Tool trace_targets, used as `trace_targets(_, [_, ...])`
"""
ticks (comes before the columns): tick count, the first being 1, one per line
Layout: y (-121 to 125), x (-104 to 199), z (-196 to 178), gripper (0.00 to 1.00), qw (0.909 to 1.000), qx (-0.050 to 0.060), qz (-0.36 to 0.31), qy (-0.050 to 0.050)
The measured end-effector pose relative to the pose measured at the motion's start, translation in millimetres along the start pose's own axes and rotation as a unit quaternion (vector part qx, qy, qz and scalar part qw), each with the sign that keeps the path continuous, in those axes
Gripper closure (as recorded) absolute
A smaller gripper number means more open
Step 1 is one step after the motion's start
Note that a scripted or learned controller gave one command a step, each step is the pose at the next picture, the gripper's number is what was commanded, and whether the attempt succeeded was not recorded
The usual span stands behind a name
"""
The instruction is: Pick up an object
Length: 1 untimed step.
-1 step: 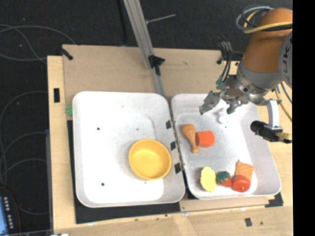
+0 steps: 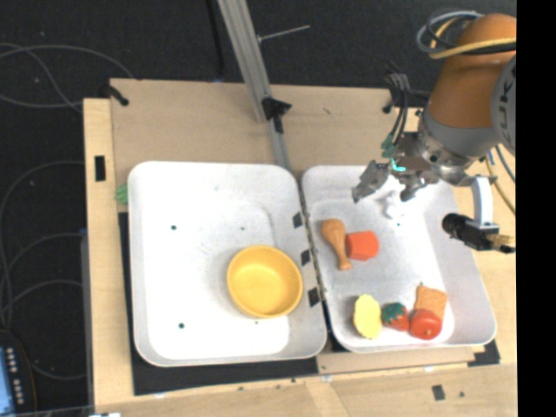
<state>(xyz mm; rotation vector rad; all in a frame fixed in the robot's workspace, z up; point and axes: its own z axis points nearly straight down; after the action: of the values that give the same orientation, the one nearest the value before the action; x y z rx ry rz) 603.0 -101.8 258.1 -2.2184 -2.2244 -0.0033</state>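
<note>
candidates: we count several small toy foods in the right shallow white bin (image 2: 460, 259); a tan plastic drumstick (image 2: 334, 237) touching an orange-red block-shaped piece (image 2: 362, 245) near the bin's middle; a yellow lemon-shaped piece (image 2: 367, 316), a small green-and-red piece (image 2: 395, 313), a red tomato-like piece (image 2: 425, 324) and an orange carrot-like piece (image 2: 431, 300) clustered at the near edge
other bin: left shallow white bin (image 2: 174, 198) carries a yellow plastic bowl (image 2: 264, 281), near its right wall
nearest target: we judge the drumstick and orange-red block closest to the gripper; both lie below it in the view, apart from it
handling: we expect hollow moulded plastic; light, stiff, smooth and a bit slippery, not fragile; rounded pieces likely to roll or squirt out under a pinch
where to hold: drumstick across the narrow shank, jaws square to its long axis; block across its flat opposite faces, though the drumstick touching one side crowds that approach; bowl only by the rim
cluster risk: near-edge pieces sit touching one another; we judge a clean pinch there harder
gripper: two-finger gripper (image 2: 387, 183) over the far part of the right bin; fingers look spread apart, nothing between them
arm pose: grey KUKA arm with orange band (image 2: 465, 85) reaches in from the right, wrist pointing down and angled left; gripper appears raised above the bin floor, though height is hard to judge
desk: tan desk (image 2: 191, 120) under both bins
</note>
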Motion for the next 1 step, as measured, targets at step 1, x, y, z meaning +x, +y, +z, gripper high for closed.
trace_targets(1, [3.6,-1.2,43.0,0.00,1.0000,0.002,0.003,-0.002])
